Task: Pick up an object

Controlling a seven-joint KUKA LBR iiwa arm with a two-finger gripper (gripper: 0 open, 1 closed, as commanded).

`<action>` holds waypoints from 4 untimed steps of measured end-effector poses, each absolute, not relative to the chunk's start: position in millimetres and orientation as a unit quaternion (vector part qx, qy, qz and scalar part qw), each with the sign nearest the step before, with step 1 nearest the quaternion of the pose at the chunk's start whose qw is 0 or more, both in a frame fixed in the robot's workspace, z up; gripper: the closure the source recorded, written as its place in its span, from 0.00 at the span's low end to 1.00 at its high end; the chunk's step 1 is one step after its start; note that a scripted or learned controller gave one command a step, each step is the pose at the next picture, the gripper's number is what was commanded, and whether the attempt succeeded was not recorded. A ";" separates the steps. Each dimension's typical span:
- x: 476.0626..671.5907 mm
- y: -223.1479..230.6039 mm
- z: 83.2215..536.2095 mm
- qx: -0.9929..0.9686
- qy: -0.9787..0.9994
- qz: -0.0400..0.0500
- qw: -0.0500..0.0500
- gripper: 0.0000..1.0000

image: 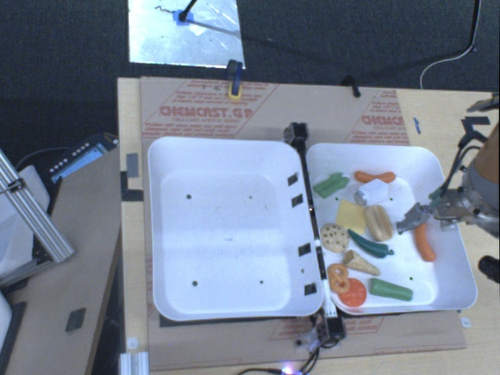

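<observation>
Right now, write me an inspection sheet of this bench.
Surface: two white bins side by side, left bin and right bin, on a cardboard sheet.
Job's things: toy foods in the right bin, among them a bread roll, orange sausage, tomato, cookie.
Clutter: yellow clamp.
Grippers: gripper over the right bin, beside the roll, holding nothing.
Cables: white cable on the floor.
Surroundings: dark carpet, shiny plate.
</observation>
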State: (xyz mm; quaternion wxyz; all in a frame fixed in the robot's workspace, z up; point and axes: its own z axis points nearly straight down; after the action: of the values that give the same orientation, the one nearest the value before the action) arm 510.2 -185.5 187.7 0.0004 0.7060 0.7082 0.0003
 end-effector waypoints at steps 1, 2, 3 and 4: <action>530.3 -156.0 79.0 0.705 0.709 0.000 -0.002 0.00; 604.4 -103.5 85.7 0.703 0.711 0.003 0.003 0.00; 601.6 -107.8 96.1 0.705 0.709 0.002 0.002 1.00; 584.6 -118.0 84.4 0.707 0.707 0.000 0.000 1.00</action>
State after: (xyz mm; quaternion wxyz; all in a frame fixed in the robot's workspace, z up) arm 584.6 -118.0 84.4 0.0003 0.7069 0.7073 0.0000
